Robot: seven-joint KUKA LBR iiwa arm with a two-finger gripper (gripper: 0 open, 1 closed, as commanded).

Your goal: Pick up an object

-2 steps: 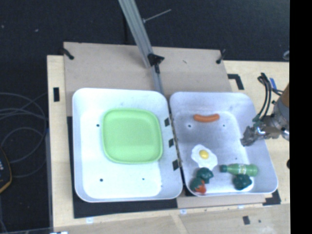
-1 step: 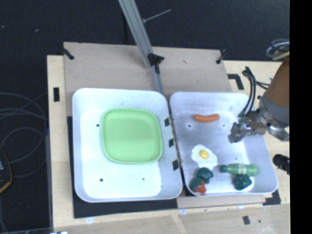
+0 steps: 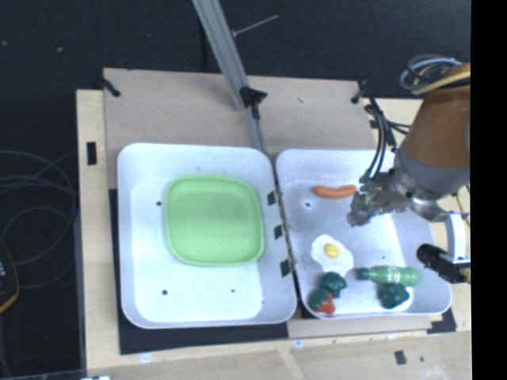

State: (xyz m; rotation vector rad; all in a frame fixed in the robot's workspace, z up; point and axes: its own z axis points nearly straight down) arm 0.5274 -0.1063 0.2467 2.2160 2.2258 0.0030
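Gripper poised over the right bin, nothing visibly held.

The gripper (image 3: pixel 360 210) hangs low in the right bin (image 3: pixel 420 236), just beside the right end of the orange sausage (image 3: pixel 335 191); its dark fingers blur together from this slanted view, so I cannot tell how wide they stand. The sausage looks the nearest candidate, lying apart from the fried egg (image 3: pixel 332 252) below it. Further toward the near wall sit the green bottle (image 3: pixel 388 275) and two dark green-and-red pieces, probably toy vegetables. To grasp well, centre over the sausage's middle, set the fingers across its short width, and descend straight. The left bin (image 3: pixel 142 212) bears a green plate (image 3: pixel 214 220).
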